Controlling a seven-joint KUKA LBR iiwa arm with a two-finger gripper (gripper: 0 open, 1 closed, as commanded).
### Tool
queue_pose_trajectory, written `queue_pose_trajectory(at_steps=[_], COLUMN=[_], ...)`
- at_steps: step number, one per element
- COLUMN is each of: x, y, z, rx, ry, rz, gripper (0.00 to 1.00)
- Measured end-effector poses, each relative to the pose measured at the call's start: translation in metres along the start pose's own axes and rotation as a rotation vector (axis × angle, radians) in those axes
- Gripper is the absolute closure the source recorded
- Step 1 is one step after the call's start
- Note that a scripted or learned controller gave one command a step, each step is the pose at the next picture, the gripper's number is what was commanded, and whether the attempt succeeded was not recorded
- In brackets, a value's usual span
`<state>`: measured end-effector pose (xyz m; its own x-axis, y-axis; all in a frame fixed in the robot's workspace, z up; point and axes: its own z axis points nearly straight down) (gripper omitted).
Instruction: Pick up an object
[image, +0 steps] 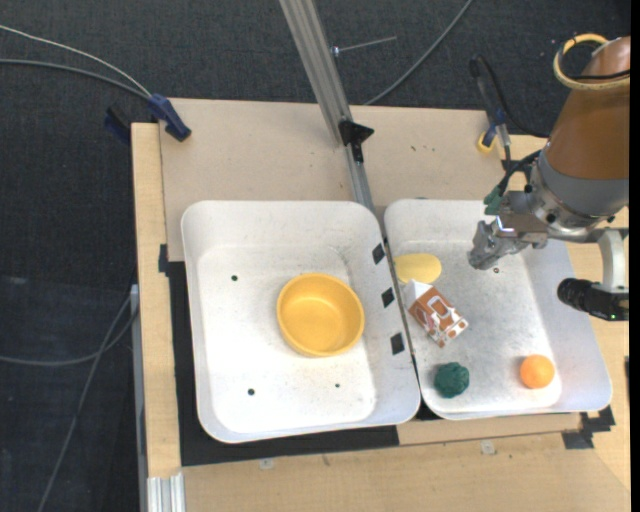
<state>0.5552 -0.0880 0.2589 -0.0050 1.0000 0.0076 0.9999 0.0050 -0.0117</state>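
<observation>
Four objects lie in the right bin, nearest the pale yellow piece, so the gripper, whose opening I cannot tell, should descend straight over it.

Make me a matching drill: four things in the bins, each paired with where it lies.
Things:
1. yellow bowl
2. orange ball
3. green ball
4. gripper

Places:
A. right bin, front right corner
B. over the back of the right bin
C. left bin
D. right bin, front left, in front of the red-and-white carton

Pairs: 1-C, 2-A, 3-D, 4-B
</observation>
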Motion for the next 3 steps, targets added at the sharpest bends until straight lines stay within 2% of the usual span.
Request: queue_pose_trajectory(at_steps=[2,3], x=[0.114,0.178], y=[-0.009,-0.013], z=[0.027,0.021], rx=[0.005,-0.006], ry=[-0.001,-0.003], rz=[-0.001,-0.002], gripper=[1.0,1.0])
